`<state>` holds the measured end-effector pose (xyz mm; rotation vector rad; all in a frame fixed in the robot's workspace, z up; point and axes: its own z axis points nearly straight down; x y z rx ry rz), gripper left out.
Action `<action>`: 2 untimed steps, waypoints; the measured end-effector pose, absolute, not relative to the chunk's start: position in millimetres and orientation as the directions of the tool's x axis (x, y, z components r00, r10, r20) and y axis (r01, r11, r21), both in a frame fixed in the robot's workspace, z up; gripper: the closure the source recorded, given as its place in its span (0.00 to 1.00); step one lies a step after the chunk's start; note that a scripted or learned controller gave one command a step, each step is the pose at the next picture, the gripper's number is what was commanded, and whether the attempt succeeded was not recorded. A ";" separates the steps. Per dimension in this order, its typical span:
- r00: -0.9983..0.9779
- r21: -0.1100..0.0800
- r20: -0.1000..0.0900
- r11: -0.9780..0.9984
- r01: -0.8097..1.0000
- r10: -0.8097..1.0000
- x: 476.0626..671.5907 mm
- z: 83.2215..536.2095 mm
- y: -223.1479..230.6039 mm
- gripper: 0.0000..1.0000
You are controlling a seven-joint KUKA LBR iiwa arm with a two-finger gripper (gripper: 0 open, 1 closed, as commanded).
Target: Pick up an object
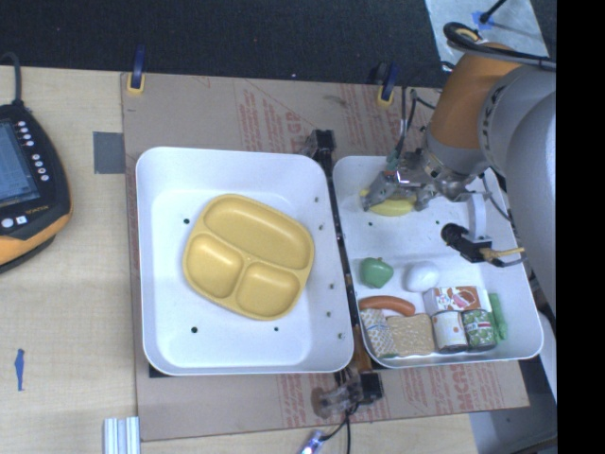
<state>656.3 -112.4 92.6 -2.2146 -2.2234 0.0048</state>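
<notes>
Smooth, glossy white plastic bins (156, 253); matt yellow plastic divided tray (248, 255); brown cardboard sheet (236, 112) (printed, dull) over a pale wood-look bench (66, 329).

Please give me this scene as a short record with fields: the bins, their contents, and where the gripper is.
left bin: one yellow divided tray
right bin: yellow item, green item, white item, sausage, small food packages along the near edge
gripper: at the right bin's far end, just over the yellow item
grasp: cannot be confirmed
</notes>
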 end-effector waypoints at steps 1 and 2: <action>-0.004 -0.006 0.001 0.004 1.000 1.000 656.0 92.4 -104.6 0.00; -0.005 -0.008 0.001 0.005 1.000 1.000 655.7 91.9 -92.8 0.00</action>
